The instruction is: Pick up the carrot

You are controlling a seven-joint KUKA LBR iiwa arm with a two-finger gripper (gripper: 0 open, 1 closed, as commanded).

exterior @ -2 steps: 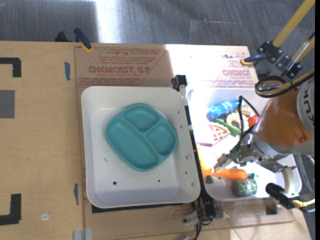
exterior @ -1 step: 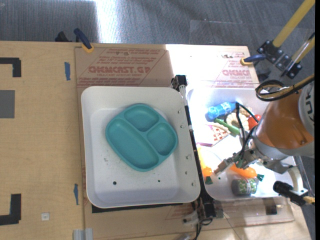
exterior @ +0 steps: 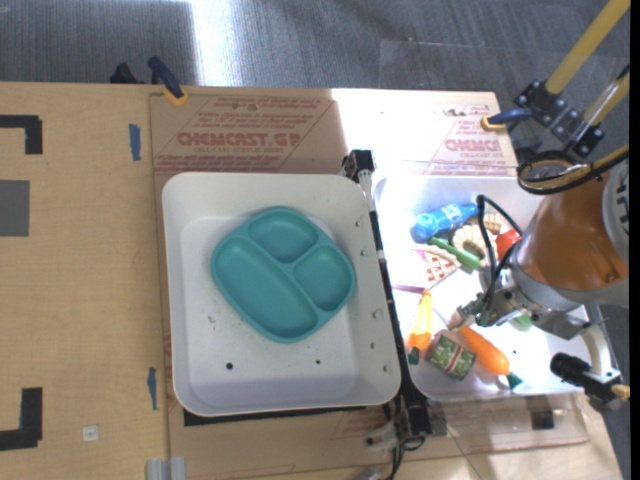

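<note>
A teal divided plate lies in the middle of the left bin. In the right bin, the carrot lies near the front edge, just beside a green can. The gripper hangs directly above the carrot; whether its fingers are open or closed cannot be told.
</note>
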